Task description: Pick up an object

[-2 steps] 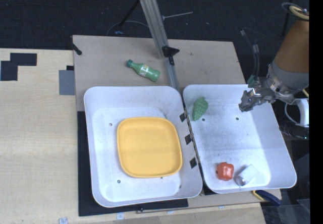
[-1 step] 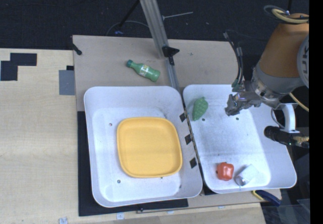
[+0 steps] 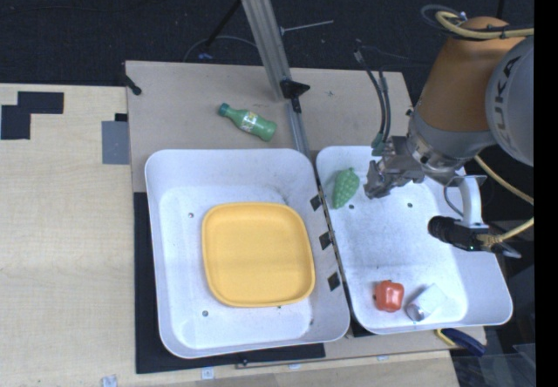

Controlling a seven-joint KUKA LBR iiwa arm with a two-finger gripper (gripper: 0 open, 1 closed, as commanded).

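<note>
Red toy sits in the right bin at the front. Up top, the gripper hangs just beside a green toy. I cannot tell how its tips are set. It looks ready to reach; next it must drop onto the toy
</note>
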